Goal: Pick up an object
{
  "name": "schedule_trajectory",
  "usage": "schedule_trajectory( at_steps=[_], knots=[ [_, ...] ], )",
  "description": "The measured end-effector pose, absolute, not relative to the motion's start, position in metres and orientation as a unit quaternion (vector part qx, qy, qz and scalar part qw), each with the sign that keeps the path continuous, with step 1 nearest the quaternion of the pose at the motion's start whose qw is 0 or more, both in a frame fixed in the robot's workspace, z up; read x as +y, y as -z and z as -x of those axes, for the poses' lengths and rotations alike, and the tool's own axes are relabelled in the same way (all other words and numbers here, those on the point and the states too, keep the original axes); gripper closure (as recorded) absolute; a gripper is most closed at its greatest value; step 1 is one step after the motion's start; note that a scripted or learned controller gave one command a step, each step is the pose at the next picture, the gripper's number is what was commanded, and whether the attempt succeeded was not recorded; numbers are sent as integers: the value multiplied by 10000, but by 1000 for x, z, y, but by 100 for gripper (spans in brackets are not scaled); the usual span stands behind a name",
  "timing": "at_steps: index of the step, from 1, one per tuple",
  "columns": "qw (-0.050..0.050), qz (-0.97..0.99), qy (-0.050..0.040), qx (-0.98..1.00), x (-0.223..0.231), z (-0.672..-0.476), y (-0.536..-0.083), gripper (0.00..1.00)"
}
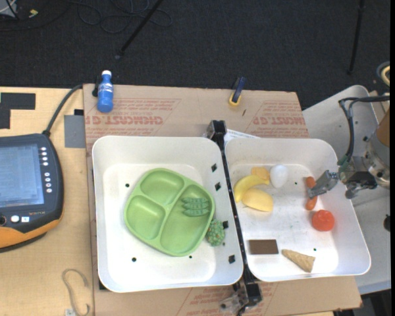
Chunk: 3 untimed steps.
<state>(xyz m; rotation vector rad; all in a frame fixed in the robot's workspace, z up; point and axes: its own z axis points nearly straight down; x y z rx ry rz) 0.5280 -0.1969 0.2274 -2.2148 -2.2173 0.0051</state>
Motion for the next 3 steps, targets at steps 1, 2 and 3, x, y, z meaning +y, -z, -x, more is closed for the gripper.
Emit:
schedule_trajectory(
  at_steps=[1,2,3],
  knots=[
    [41,7070,-16,-7072,-187,-532,-173,0],
    [0,7055,26,-7088,-183,-535,-112,0],
    [23,7070,-7,-7072,-182,-535,-86,0]
  ],
)
